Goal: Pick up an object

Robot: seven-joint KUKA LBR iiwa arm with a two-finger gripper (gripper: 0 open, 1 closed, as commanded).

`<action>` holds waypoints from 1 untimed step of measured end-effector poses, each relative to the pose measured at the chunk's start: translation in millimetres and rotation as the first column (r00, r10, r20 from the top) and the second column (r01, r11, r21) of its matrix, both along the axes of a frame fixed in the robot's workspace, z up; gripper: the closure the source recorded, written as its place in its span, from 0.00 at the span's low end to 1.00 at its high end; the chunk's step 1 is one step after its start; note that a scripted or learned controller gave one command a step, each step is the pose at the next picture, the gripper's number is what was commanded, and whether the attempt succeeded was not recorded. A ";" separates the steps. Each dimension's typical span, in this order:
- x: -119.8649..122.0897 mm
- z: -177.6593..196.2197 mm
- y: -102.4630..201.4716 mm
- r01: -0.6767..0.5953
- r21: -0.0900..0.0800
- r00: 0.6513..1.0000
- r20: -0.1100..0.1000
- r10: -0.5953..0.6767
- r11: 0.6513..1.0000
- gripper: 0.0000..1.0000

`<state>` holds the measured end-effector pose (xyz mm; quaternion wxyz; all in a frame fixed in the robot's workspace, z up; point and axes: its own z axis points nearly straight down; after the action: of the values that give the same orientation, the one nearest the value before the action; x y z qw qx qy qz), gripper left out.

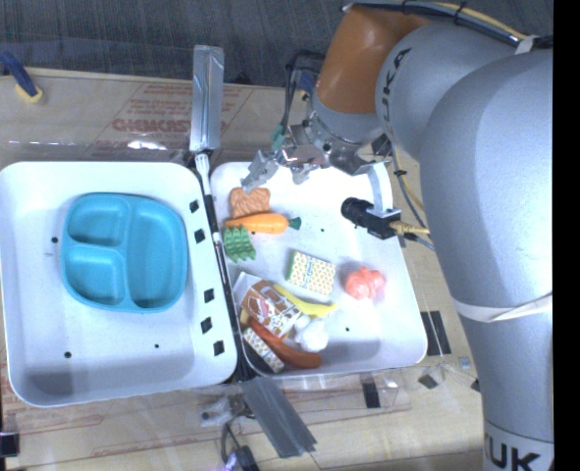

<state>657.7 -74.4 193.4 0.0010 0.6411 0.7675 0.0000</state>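
Arm reaching over the right bin

The jaws (263, 168) are hanging over the right bin's (393, 337) far left corner, just above a brown toy (249, 202) and the carrot (260, 223); whether they are parted or closed, I cannot tell. A blue tray (125, 250) is lying in the left bin (25, 361).

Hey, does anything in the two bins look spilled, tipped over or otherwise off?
Nothing looks spilled or broken. The right bin is cluttered: a carrot, a yellow box, a pink object and others crowd together near its left wall. The blue tray sits flat in the left bin.
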 end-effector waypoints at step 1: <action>-15.8 -102.9 -41.5 -0.006 0.002 1.000 -0.005 0.006 1.000 0.00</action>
<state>641.9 -115.9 90.5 -0.0016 0.6386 0.7695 -0.0011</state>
